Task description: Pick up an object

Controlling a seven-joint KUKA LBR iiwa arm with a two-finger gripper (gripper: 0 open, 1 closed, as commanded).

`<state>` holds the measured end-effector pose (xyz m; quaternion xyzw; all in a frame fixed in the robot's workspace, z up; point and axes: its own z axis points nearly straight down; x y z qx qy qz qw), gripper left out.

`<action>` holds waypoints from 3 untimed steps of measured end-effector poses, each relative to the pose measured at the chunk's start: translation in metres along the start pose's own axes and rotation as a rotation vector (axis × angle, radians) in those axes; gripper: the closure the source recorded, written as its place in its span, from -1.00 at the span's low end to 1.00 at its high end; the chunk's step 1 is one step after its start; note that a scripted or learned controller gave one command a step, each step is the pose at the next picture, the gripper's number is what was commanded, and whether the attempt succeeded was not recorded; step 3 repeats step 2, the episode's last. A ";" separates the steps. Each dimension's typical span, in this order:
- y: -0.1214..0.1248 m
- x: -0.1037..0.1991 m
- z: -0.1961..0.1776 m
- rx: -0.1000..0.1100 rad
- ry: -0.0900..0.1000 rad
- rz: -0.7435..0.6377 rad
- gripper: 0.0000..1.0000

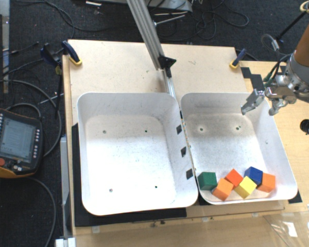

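Note:
Several small cubes lie along the front wall of the right bin: a green cube, two orange cubes, a yellow cube, a blue cube and another orange cube. My gripper hangs over the far right corner of that bin, well behind the cubes. Its two fingers are spread apart with nothing between them.
The left bin sits beside the right one on the wooden bench. A slanted metal rail comes down to the gap between the bins. A teach pendant lies on the floor at the left, among cables.

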<state>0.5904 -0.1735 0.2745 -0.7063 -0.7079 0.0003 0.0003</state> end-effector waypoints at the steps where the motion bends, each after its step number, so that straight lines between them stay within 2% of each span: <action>1: -0.025 -0.002 0.002 0.000 -0.001 0.004 -1.00; 2: -0.075 0.053 0.004 0.002 0.002 -0.004 -1.00; 3: -0.075 0.053 0.004 0.002 0.002 -0.004 -1.00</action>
